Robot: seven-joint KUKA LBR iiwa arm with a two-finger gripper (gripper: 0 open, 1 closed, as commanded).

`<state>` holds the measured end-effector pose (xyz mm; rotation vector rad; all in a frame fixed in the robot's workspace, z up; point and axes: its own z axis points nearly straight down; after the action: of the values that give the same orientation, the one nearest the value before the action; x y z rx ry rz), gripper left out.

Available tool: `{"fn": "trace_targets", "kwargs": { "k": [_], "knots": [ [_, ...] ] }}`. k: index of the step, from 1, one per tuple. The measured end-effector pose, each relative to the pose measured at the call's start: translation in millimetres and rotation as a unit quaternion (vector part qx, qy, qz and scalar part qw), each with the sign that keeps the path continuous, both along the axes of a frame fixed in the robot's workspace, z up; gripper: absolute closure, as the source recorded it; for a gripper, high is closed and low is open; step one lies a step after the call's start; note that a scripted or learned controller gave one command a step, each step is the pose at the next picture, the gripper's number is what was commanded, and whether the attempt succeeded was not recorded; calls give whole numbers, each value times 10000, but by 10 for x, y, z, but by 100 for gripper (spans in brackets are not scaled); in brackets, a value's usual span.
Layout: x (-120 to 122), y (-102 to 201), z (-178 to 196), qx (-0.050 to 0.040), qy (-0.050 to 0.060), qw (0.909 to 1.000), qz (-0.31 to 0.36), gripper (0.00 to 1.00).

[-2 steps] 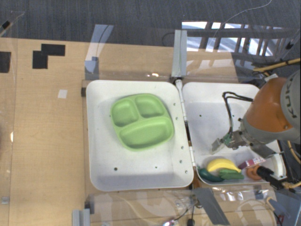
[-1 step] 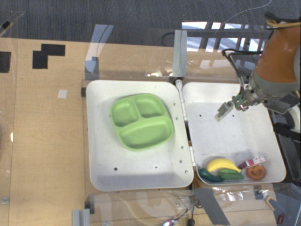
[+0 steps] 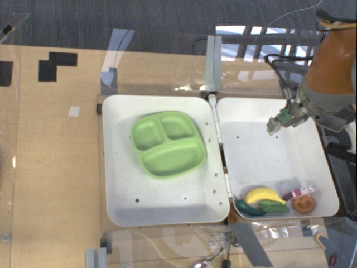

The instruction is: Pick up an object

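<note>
A green divided plate point(image 3: 167, 144) lies in the left bin point(image 3: 120, 205). In the right bin point(image 3: 262, 155), along its near edge, sit a yellow banana point(image 3: 264, 196), a dark green cucumber-like piece point(image 3: 262, 207), an orange round toy point(image 3: 304, 204) and a small red-and-white packet point(image 3: 299, 192). My gripper point(image 3: 277, 124) hangs over the far right part of the right bin, well above and behind those objects. Nothing shows between its tips.
A metal divider point(image 3: 213, 66) rises behind the seam between the two bins. Black markers point(image 3: 56, 65) are on the wooden bench at far left. Cables point(image 3: 279, 66) trail behind the arm at the right.
</note>
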<state>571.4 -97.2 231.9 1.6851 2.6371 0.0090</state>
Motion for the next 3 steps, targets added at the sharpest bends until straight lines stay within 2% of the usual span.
{"fn": "trace_targets", "kwargs": {
  "k": [1, 2, 3],
  "knots": [
    [-353, 427, 331, 6, 31, 9995, 328, 100],
    [-836, 126, -52, 8, 44, 9998, -182, 100],
    [-840, -60, -886, 17, 54, 9940, -1092, 100]
  ]
}}
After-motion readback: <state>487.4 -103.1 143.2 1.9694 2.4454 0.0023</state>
